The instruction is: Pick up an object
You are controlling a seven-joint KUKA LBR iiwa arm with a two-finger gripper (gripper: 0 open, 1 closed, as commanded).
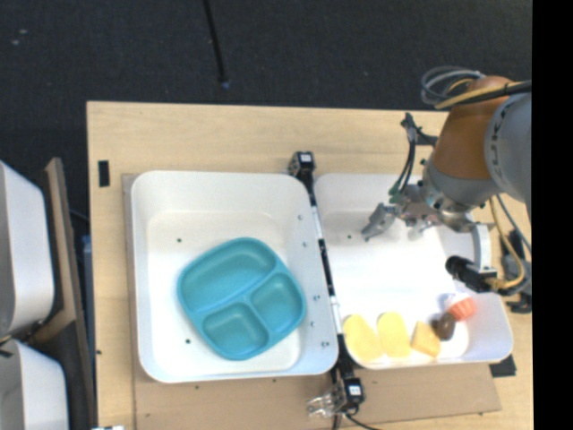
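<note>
A blue divided plate (pixel 240 297) lies in the left bin (pixel 152 204). Along the near edge of the right bin (pixel 376 267) sit two pale yellow rounds (pixel 361 337) (pixel 392 332), a yellow wedge (pixel 425 339), a small brown piece (pixel 444 327) and an orange piece (pixel 462 308). My gripper (pixel 400 215) hangs over the far part of the right bin, well away from those objects. Nothing shows between its fingers.
The grey arm with its orange band (pixel 466 141) comes in from the upper right. Cables and a black fitting (pixel 470 274) hang at the right bin's right side. A clamp strip (pixel 320 249) runs between the bins. White boxes (pixel 22 249) stand at the far left.
</note>
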